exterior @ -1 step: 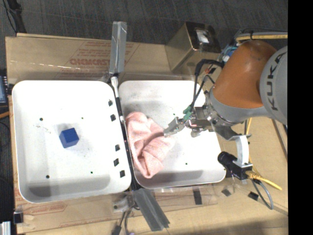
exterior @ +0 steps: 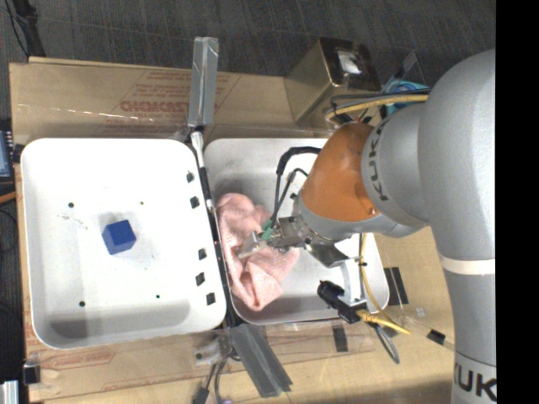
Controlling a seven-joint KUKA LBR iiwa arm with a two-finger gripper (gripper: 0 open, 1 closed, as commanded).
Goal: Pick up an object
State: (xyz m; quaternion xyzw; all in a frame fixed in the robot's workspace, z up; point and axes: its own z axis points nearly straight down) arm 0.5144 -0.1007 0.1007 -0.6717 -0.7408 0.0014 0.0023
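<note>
Two white bins [exterior: 50, 225] sat on a bench. Gripper [exterior: 255, 244] (finger state unclear) pressed into a pink cloth [exterior: 244, 276] in the right bin; a blue cube [exterior: 119, 236] lay left.

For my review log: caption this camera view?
KUKA arm's gripper down on pink cloth in right bin; blue cube in left bin.

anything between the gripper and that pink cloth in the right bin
Nothing visible does. The gripper is already down on the pink cloth in the right bin, with no other object between them.

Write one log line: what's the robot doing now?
gripper: down on pink cloth, grasp unclear | cloth: right bin | blue cube: left bin
</note>
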